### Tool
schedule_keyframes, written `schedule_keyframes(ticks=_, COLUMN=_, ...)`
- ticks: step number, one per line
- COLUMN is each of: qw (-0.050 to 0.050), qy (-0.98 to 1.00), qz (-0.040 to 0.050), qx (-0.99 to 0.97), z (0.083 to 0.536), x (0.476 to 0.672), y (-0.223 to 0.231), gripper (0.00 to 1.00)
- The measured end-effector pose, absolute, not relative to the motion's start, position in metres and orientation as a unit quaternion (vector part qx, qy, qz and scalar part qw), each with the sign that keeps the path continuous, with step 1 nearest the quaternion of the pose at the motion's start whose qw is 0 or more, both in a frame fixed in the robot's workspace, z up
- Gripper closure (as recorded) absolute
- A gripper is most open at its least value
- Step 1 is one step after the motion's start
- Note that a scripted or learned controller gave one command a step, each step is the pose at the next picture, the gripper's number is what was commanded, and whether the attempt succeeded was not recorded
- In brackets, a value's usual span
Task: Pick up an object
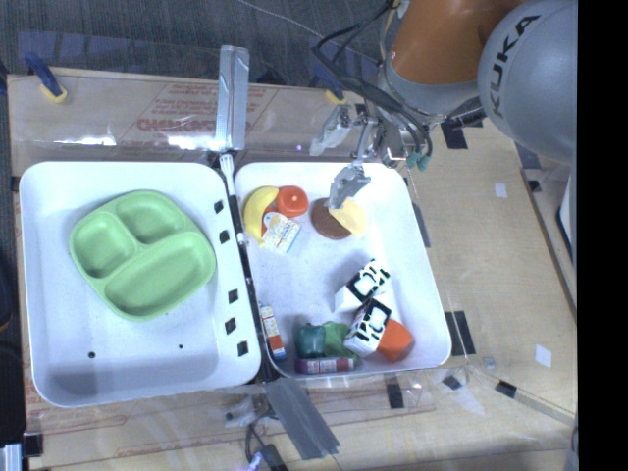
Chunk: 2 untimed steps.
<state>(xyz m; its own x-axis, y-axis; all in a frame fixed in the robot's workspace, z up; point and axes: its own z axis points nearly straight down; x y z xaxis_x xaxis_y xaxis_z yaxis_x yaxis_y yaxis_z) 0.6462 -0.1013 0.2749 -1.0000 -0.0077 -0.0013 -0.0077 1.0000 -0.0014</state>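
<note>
My gripper (344, 188) hangs over the back of the right bin (417, 263), just above a brown disc (327, 223) that has a pale yellow piece (354, 217) beside it. To its left lie a yellow banana (256, 207), a small red-orange cup (291, 201) and a white tag (280, 233). Near the front of the bin sit two black-and-white patterned objects (368, 302), a green object (313, 339), an orange ball (395, 340) and a red tube (325, 365). Nothing is seen held.
The left bin (59, 361) holds a green divided plate (143, 252). A metal bar (233, 96) stands upright at the back between the bins. A small bottle (268, 326) lies along the right bin's left wall. The arm's grey and orange body (461, 27) fills the upper right.
</note>
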Motion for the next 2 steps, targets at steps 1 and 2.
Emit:
schedule_keyframes(ticks=1, qw=-0.001, qy=0.996, qz=0.0005, qx=-0.089, z=0.174, x=0.590, y=-0.114, gripper=0.00)
schedule_keyframes(ticks=2, qw=0.005, qy=0.996, qz=-0.0008, qx=-0.094, z=0.099, x=0.636, y=-0.127, gripper=0.00)
